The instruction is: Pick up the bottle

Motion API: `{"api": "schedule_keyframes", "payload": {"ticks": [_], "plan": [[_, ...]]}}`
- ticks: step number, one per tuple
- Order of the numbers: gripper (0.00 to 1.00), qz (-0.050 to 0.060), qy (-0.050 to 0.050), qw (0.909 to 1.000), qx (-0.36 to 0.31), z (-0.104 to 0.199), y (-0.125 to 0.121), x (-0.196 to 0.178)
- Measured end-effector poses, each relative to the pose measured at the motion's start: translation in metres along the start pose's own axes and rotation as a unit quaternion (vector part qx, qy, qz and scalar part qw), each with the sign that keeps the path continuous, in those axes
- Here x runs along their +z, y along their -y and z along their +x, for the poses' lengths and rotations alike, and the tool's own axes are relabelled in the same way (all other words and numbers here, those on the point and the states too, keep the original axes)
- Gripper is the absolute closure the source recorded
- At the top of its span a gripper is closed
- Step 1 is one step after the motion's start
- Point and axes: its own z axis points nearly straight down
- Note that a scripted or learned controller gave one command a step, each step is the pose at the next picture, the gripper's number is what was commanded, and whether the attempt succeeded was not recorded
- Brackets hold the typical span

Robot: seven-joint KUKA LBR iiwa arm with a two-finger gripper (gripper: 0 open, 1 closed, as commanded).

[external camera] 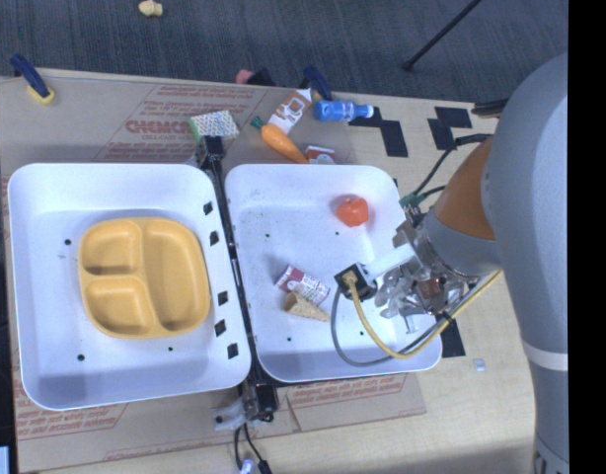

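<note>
A small blue bottle (335,112) lies on its side on the cardboard behind the right bin (283,354), outside it. Next to it lies a white and orange bottle (289,113), tilted. My gripper (394,289) is low over the right edge of the right bin, far in front of both bottles. A yellow cable (367,332) loops from a black part (351,277) at the wrist. The gripper's tip is a jumble of metal and cable against the white bin, and I see nothing clearly held there.
The right bin also holds a red round fruit (351,209), a red and white packet (302,284) and a tan wedge (308,309). A yellow divided plate (143,276) fills the left bin (37,265). An orange carrot (281,143) lies behind the right bin.
</note>
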Motion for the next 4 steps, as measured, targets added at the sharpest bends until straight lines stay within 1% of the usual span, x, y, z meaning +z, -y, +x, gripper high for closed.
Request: {"api": "schedule_keyframes", "payload": {"ticks": [1, 2, 3, 4], "plan": [[1.00, 0.002, 0.001, 0.9998, -0.020, -0.002, -0.005, 0.012], [1.00, 0.000, 0.000, 1.0000, 0.000, -0.003, -0.010, 0.003], [1.00, 0.000, 0.000, 1.0000, 0.000, -0.003, -0.012, -0.016], [1.00, 0.001, 0.001, 1.0000, 0.000, -0.009, -0.039, 0.002]]}}
